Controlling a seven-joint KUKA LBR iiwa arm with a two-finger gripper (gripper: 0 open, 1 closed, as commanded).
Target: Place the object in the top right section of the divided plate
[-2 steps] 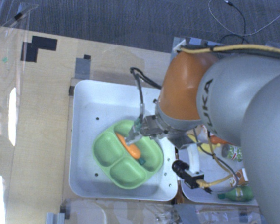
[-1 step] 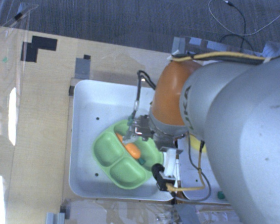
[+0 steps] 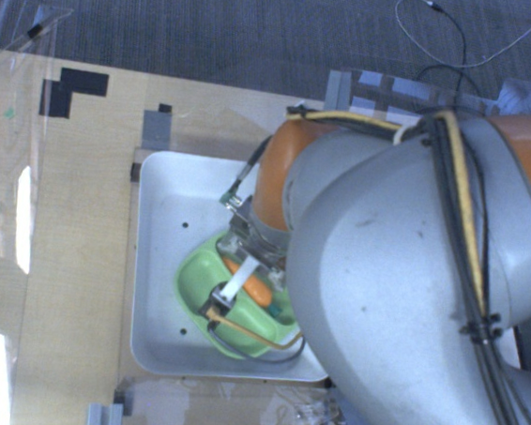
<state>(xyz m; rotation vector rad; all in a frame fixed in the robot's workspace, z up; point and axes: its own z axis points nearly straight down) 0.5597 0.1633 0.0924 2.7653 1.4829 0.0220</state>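
Grey arm (image 3: 407, 297) is seen looming nearest | gripper (image 3: 228, 297) over green divided plate (image 3: 204, 281) in white bin (image 3: 163, 243) | orange object (image 3: 256, 289), possibly clamped, at plate | step: placing; release needed next

1 fixed camera, overhead, slanted down, bench (image 3: 74, 234)

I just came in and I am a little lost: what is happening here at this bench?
A grey KUKA arm reaches from the right into a white bin. Its pincer is low over a green divided plate, right beside an orange, carrot-like object on the plate. Whether it grips the object is unclear.
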